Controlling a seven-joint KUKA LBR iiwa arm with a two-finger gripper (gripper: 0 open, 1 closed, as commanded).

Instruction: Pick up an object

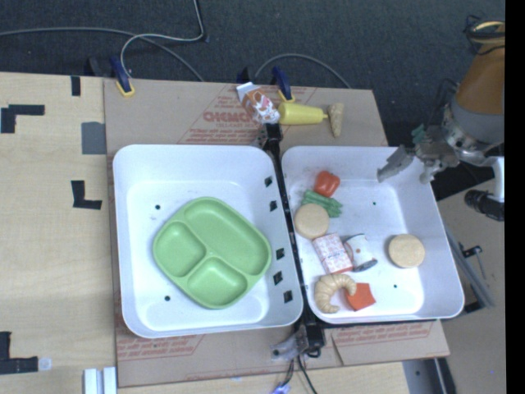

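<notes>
gripper parted above the right bin's far corner, nothing between its fingers

gripper [408, 163] sits at the upper right edge of the right bin [426, 302], on the grey arm [480, 89] with its orange band that comes in from the right. its 2 fingers are spread apart, 1 slanting toward the bin's inside, and nothing lies between them.

the right bin carries the small things to pick from. near its far left part lies a red pepper-like piece [326, 183], with a green leafy piece [322, 203] just below it. touching that green piece is a round tan biscuit [312, 220]. near the middle lies a white and pink packet [331, 254], printed and rectangular, tilted, with a small dark and white piece [361, 251] just beside it on the right. a second round tan biscuit [406, 250] lies apart, toward the bin's right wall. at the near side a pale croissant [333, 290] curls against an orange-red block [360, 296].

the left bin [139, 187] carries a light green tray [212, 252] with 3 compartments, turned at an angle.

beyond the bins, on the cardboard sheet [189, 113], lie a yellow banana-like toy [302, 114] and a small printed wrapper [257, 102].
</notes>
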